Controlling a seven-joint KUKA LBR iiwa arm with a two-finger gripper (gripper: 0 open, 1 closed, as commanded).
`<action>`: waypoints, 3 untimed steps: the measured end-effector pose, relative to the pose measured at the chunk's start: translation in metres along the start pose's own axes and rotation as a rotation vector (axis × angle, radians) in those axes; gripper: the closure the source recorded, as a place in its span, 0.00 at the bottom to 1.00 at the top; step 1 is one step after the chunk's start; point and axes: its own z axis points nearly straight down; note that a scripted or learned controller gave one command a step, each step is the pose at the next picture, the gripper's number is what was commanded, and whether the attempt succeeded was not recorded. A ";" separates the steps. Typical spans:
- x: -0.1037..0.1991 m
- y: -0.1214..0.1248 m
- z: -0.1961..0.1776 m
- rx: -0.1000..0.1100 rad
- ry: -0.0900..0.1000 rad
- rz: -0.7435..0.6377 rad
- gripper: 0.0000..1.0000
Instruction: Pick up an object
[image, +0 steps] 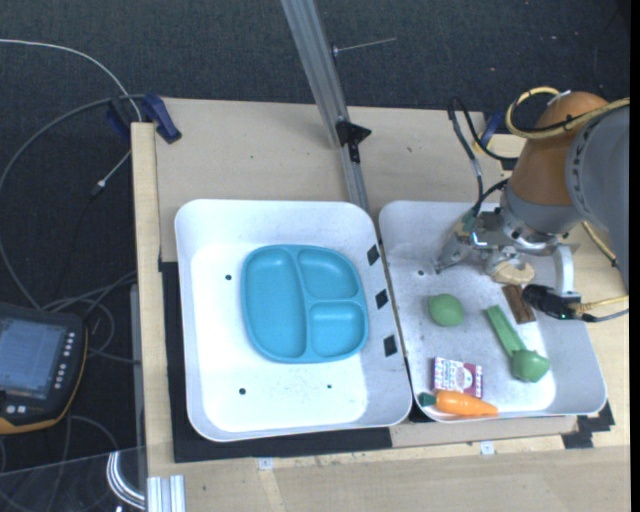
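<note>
Right, the wooden bench (150, 300) carries two shallow white bins side by side. The left bin (200, 330) holds a smooth blue plastic plate (303, 302) split into three compartments. The right bin (400, 240) has the arm (560, 150) over its far end, and the tool (500, 255) hangs low there; whether it is released or clenched I cannot tell, and nothing shows as caught in it. The pickable things lie nearer the camera: a long green scoop (517, 345) with a rounded head, a round green ball (446, 309), a small printed box (457, 375), an orange carrot (465, 403) by the front rim, and a brown piece (517, 303) just beside the tool. The risk, I judge: the smooth ball rolls from a pinch, and the box and carrot, nearly touching, invite a snagged grab.
</note>
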 end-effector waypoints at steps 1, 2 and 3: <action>0.001 0.001 -0.012 -0.003 0.001 0.000 1.00; 0.006 -0.001 -0.074 -0.009 -0.002 0.000 1.00; 0.006 0.000 -0.126 -0.009 -0.002 -0.001 1.00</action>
